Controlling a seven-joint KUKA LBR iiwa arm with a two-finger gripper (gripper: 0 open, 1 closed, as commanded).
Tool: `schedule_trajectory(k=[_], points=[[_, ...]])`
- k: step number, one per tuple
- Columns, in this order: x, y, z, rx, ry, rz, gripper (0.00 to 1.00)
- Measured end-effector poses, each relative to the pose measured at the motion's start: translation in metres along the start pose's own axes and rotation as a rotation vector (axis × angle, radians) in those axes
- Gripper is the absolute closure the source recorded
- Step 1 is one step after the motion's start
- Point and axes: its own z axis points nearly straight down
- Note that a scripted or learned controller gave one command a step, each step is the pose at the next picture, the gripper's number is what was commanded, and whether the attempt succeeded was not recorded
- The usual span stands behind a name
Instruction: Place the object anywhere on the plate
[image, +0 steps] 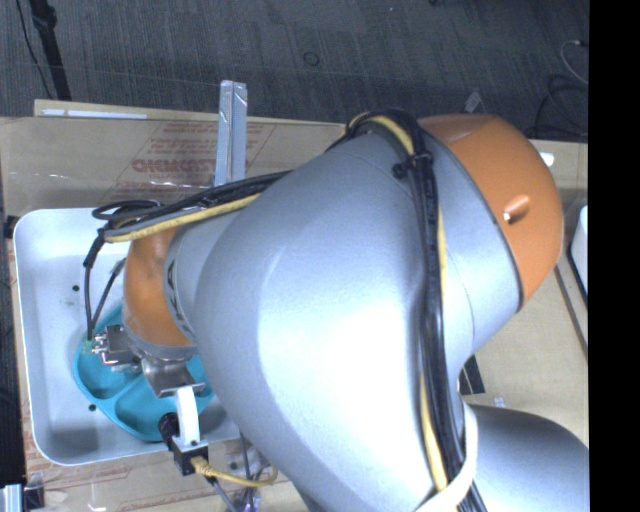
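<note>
Gripper (122, 350): low over round teal plastic plate (95, 388); grip state and any load cannot be told. Task object: hidden, position cannot be told. Shallow white bin (48, 300): surrounds gripper and plate. Placement judged at delivery stage; release and withdrawal outstanding.

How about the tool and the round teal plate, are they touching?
Cannot tell. The camera view looks down on the tool over the round teal plate; its body hides any contact.
</note>
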Motion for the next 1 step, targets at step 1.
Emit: schedule_trajectory(k=[1], points=[[-0.0320,0.0873,-0.0705,0.002,0.000,-0.234,1.00]])
